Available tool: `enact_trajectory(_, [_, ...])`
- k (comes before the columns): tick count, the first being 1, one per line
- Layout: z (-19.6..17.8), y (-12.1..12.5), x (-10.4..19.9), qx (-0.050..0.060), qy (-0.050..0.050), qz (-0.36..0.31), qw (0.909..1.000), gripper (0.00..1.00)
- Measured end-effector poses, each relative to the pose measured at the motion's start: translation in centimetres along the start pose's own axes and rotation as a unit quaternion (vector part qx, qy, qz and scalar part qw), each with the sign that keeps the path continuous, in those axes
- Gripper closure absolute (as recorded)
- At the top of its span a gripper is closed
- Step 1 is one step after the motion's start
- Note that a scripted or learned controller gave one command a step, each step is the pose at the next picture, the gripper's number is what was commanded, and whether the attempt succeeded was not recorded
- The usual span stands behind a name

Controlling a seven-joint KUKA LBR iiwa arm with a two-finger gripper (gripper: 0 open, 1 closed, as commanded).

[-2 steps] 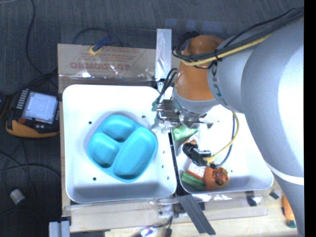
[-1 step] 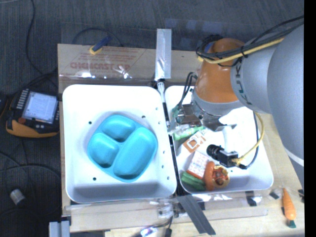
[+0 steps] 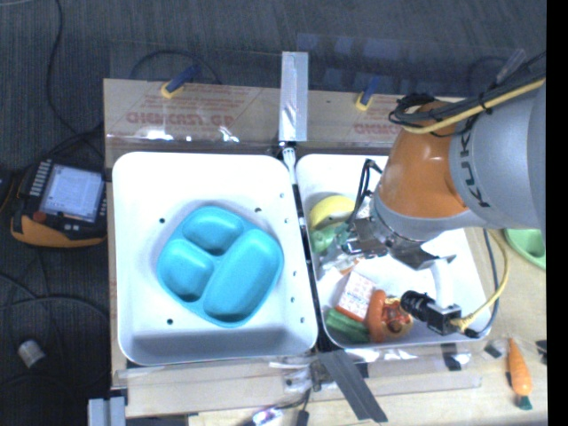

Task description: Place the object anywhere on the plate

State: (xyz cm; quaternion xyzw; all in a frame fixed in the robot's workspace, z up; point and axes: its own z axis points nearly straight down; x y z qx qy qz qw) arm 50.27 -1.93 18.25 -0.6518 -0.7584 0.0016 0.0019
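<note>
Blue plastic, split into three compartments, the plate (image 3: 220, 267) lies in the middle of the left bin (image 3: 133, 327) with nothing on it. The things to choose from sit in the right bin (image 3: 475, 273): a yellow fruit (image 3: 330, 208) at its upper left, a green piece (image 3: 323, 236) just below that, a small orange-and-white packet (image 3: 357, 295) lower down, and beside it an orange toy (image 3: 383, 316) and a green vegetable (image 3: 344, 324) against the bottom edge. Which one is meant I cannot tell. The gripper (image 3: 359, 242) is low over the upper left of that bin, near the green piece, with the arm (image 3: 453, 167) covering it from above; how it is set cannot be told.

The step in hand looks like the pick. To do it well, the gripper should settle on one item that stands apart from its neighbours, lift straight up over the wall between the bins, and let go above the widest compartment.

The bins rest on a wooden bench (image 3: 213, 114). Dark carpet (image 3: 106, 16) surrounds it, with a handheld screen unit (image 3: 60, 201) at the left and a small carrot (image 3: 519, 375) at the lower right.
</note>
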Motion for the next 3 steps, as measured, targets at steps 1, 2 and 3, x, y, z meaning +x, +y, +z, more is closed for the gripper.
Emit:
enact_trajectory(1, [-1.7,0.1,6.3,0.0,0.0,-0.104,0.9945,1.0])
enact_trajectory(2, [1.4,1.9,12.5,0.001,0.0,0.002,1.0,1.0])
enact_trajectory(3, [1.3,1.9,12.4,0.001,0.0,0.003,1.0,0.0])
